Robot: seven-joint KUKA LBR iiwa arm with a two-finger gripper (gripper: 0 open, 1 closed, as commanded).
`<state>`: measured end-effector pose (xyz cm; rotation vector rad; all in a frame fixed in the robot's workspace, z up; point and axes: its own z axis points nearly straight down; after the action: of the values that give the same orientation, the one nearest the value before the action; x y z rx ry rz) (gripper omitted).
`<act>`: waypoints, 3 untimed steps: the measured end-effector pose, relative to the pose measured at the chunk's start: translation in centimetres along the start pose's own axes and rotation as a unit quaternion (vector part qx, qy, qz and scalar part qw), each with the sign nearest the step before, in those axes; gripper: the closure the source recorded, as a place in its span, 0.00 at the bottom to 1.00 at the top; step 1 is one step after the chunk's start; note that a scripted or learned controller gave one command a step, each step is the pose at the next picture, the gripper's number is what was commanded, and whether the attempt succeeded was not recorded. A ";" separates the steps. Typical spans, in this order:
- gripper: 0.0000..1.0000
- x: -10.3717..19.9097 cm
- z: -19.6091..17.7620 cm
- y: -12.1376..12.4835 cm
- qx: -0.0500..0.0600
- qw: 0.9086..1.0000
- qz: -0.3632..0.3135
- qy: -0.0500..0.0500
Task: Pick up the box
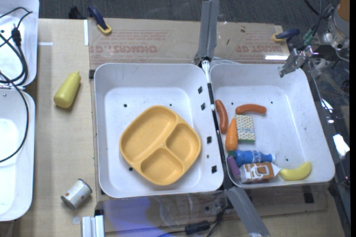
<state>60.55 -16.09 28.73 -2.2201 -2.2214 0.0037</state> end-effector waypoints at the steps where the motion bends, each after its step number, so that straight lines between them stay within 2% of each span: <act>1: 0.00 1.8 19.3 -8.5 -0.003 0.993 -0.120 0.000; 2: 0.00 5.2 19.1 -1.5 -0.006 0.993 -0.117 0.000; 3: 0.00 4.2 15.3 -9.3 0.000 0.994 -0.112 0.001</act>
<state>51.18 -11.93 13.45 -1.9578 -2.4548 0.0018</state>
